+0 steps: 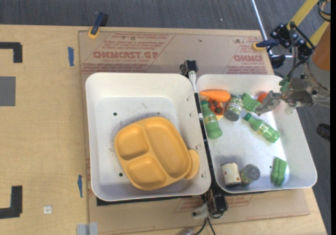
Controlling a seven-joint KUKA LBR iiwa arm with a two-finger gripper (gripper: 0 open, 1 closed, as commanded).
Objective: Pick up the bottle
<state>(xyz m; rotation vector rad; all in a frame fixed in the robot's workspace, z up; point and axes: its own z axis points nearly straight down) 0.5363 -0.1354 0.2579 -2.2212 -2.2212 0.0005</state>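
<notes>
Two green bottles lie in the right bin (302, 147). One bottle (263, 129) rests on its side near the middle, cap pointing up-left. The other bottle (211, 123) lies along the bin's left wall. My gripper (266, 103) hangs over the bin's upper right part, just above and right of the middle bottle's cap, apart from it. Nothing shows held in it. A small red-orange item (261, 95) sits partly hidden behind the gripper.
An orange carrot (216, 94), a tin can (233, 109) and a green piece (250, 102) crowd the right bin's top. A white can (230, 173), a grey can (251, 172) and a green item (279, 171) lie near its front. A yellow divided plate (153, 153) sits in the left bin (105, 123).
</notes>
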